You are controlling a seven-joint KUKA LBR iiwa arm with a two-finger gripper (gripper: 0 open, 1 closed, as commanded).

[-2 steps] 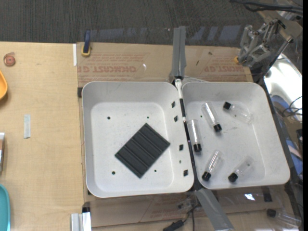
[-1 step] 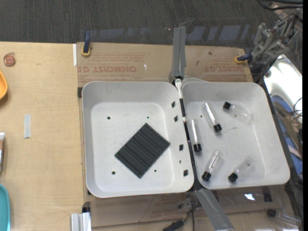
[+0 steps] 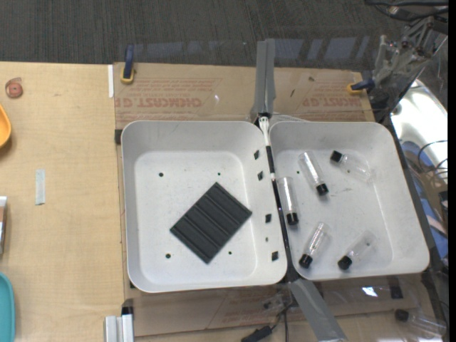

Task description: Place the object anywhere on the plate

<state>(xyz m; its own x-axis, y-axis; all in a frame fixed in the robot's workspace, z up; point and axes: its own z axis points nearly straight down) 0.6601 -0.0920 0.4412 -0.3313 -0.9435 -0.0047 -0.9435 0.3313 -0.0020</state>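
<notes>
camera view: task objects are the clear vials with black caps, five of them, all lying loose on the floor of the right bin (image 3: 399, 191). one vial (image 3: 287, 199) lies along the bin's left wall, nearly parallel to the divider, cap toward the near side. second vial (image 3: 312, 173) sits just right of it, tilted, cap at the lower end. third vial (image 3: 349, 162) is toward the back right, cap on its left end. fourth vial (image 3: 312, 245) and fifth vial (image 3: 355, 252) lie near the front wall, apart from each other, both caps pointing near-left. plate (image 3: 211, 221) is the dark ribbed rectangle lying flat in the middle of the left bin (image 3: 142, 148), rotated roughly diagonal, touching no wall. nothing rests on it. arm (image 3: 417, 116) is at the frame's far right, beyond the right bin's back corner. gripper fingers: cannot tell their state. two clamps (image 3: 128, 71) hold the cardboard sheet (image 3: 178, 95) behind the bins.
</notes>
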